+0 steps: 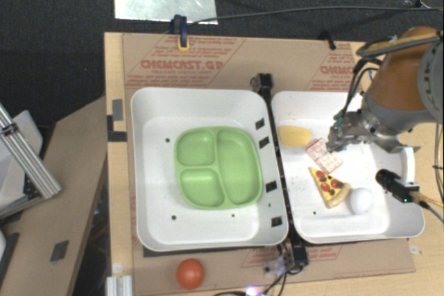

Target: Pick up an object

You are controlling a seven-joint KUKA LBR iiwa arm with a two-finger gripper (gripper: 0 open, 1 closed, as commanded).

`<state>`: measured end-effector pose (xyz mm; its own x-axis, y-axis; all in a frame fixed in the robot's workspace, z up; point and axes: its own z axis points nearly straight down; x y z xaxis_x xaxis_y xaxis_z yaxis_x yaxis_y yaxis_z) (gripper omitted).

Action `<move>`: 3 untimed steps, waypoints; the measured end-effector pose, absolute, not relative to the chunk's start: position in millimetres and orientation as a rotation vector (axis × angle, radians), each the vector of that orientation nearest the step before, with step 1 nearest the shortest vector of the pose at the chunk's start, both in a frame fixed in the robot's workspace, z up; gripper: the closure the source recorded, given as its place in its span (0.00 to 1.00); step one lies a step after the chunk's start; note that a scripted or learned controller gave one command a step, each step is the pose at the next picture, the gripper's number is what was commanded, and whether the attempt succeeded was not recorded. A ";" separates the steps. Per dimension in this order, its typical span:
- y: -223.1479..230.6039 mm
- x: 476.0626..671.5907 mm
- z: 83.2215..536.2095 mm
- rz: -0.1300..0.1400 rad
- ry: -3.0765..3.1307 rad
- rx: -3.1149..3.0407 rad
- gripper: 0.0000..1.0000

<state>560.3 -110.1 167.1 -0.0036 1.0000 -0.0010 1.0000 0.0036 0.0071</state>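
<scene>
The right bin [388,225] holds a yellow oval piece [295,136] at its left, a small pink and white checked packet [323,155], a toy pizza slice [330,187] and a white egg [361,200]. My gripper [337,140] hangs low over the bin, just right of and above the checked packet, close to the yellow piece. Nothing shows between its tips from this angle. The grey arm with its orange band [401,80] comes in from the right.
The left bin [149,149] holds a green three-compartment tray [217,168]. An orange ball [189,273] lies on the bench in front of the left bin. A black divider with clips [272,149] runs between the bins.
</scene>
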 end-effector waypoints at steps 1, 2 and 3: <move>-104.4 555.5 215.9 0.006 2.223 2.213 1.00; -104.5 557.0 253.0 0.006 2.223 2.213 1.00; -54.5 575.2 254.7 0.006 2.232 2.210 1.00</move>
<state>575.2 -54.5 254.7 -0.0098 1.0000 0.0019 0.9999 0.0098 0.0035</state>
